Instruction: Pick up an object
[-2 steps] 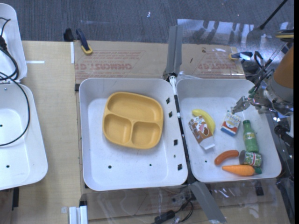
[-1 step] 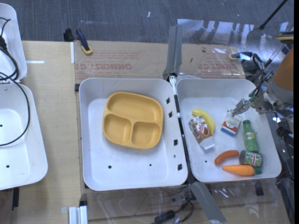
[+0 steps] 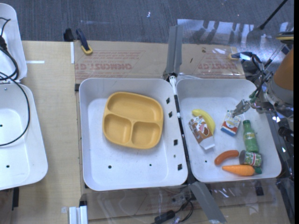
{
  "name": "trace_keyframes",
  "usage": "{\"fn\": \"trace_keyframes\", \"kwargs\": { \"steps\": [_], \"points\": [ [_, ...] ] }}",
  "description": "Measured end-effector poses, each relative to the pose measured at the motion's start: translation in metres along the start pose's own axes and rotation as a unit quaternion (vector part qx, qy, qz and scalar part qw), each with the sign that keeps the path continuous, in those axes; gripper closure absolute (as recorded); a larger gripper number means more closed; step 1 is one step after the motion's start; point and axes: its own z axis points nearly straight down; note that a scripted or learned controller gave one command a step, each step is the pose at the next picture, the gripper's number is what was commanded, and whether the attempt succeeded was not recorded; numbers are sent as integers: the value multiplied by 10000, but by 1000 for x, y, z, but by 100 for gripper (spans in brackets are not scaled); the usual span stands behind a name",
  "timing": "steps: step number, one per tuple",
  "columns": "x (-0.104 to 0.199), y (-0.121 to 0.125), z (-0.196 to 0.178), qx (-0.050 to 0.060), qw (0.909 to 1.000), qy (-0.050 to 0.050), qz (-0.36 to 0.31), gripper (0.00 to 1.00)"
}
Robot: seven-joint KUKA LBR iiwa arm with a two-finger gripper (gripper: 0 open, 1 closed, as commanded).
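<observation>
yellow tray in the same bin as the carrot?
No: the yellow tray lies in the left bin, while the carrot lies in the right bin with the other small items.

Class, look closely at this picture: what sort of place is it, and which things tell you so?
Probably a robotics lab test bench: two shallow white bins side by side, toy food like a plastic orange carrot, and a metal two-finger gripper reaching in.

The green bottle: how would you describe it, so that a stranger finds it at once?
Look in the right bin, near its right wall. The green bottle lies between a small carton and a can. It alone is green plastic with a narrow neck.
</observation>
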Motion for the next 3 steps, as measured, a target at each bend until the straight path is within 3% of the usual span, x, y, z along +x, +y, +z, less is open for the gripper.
{"fn": "trace_keyframes", "kwargs": {
  "steps": [2, 3],
  "points": [
    [1, -3, 1, -18, 9997, -28, -222, 0],
    [-6, -1, 3, -9, 9978, 3, -666, 0]
  ]
}}
